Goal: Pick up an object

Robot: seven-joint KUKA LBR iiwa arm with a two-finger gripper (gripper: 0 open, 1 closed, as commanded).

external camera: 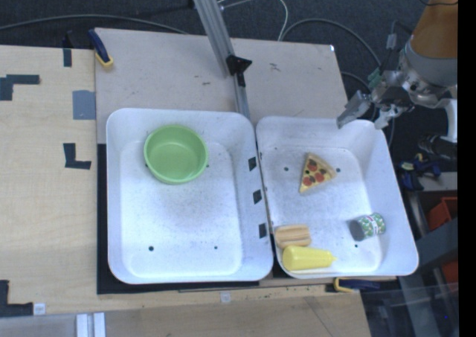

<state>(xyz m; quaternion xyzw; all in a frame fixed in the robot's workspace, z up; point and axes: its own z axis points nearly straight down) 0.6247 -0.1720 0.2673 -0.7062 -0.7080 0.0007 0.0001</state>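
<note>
The right bin holds a toy pizza slice near its middle, a small tan bun-like piece and a yellow piece at its front left, and a small green and grey can at its front right. In the left bin a green bowl sits at the back. My gripper hangs over the right bin's back right corner, open, with nothing between its fingers. It is well apart from the pizza slice.
A grey metal pole slants down to the gap between the bins. Cables lie on the bench behind the right bin. A blue and yellow clamp sits at the bench's back left corner.
</note>
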